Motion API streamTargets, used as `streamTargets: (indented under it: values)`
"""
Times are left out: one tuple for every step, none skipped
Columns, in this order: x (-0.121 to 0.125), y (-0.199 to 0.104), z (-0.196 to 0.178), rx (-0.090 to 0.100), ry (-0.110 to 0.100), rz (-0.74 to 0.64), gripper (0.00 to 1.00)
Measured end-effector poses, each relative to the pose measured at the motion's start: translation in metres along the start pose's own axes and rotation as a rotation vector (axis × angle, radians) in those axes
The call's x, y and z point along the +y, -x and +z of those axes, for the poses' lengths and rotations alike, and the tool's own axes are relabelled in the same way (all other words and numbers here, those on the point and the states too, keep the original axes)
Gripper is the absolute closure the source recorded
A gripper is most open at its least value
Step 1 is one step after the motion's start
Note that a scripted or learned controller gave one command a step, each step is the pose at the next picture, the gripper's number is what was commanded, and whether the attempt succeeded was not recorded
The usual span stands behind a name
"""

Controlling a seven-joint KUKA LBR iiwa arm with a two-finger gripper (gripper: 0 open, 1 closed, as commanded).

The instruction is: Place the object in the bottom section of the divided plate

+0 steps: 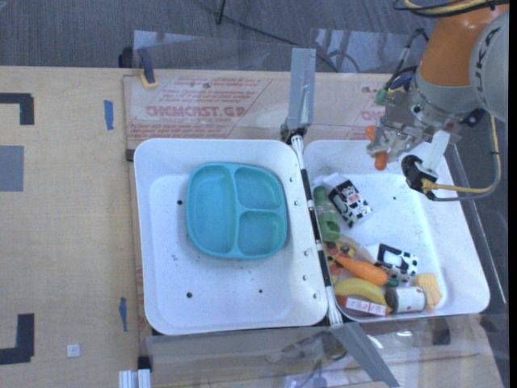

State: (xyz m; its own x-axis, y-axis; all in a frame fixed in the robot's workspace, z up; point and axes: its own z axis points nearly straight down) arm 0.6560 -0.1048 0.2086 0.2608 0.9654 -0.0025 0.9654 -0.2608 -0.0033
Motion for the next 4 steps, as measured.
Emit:
streamTargets:
  values:
    - [-0.015,-0.099,-0.01,0.001,0.005,-0.258,1.0]
    - [-0.071,-0.185,-0.021,0.001,-0.001,-0.352,1.0]
    - [-0.095,-0.249,0.049,0.001,0.0,-0.417,1.0]
    - [-0.094,-0.248,0.048,0.001,0.0,-0.416,0.0]
